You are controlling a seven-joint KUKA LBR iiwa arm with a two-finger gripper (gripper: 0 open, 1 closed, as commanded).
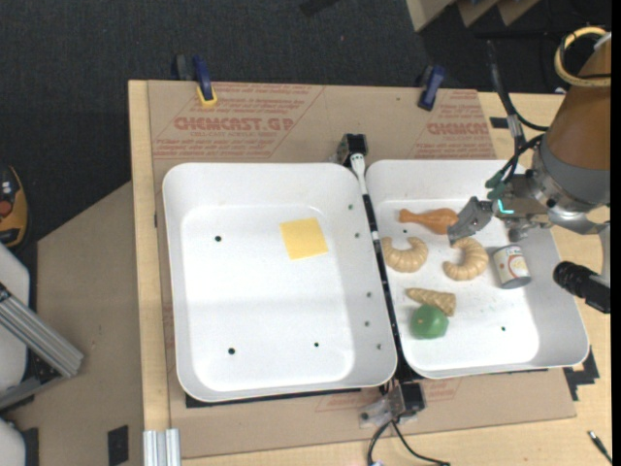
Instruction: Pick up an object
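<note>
The right bin (pixel 543 343) holds an orange drumstick (pixel 430 219), two tan croissants (pixel 406 253) (pixel 468 260), a small silver can (pixel 509 265) lying on its side, a tan cone (pixel 430 299) and a green ball (pixel 428 321). A flat yellow square (pixel 304 238) lies in the left bin (pixel 194 289). My gripper (pixel 497 225) hovers over the right bin's upper part, just above the can and the right croissant. Its fingers are spread open with nothing between them; the left finger (pixel 471 220) reaches toward the drumstick's end.
A black divider rail (pixel 374 250) runs between the bins. Blue clamps (pixel 202 74) (pixel 431 83) hold the cardboard base at the back. A black cylinder (pixel 582 284) sticks in past the right bin's edge, and cables hang near the arm.
</note>
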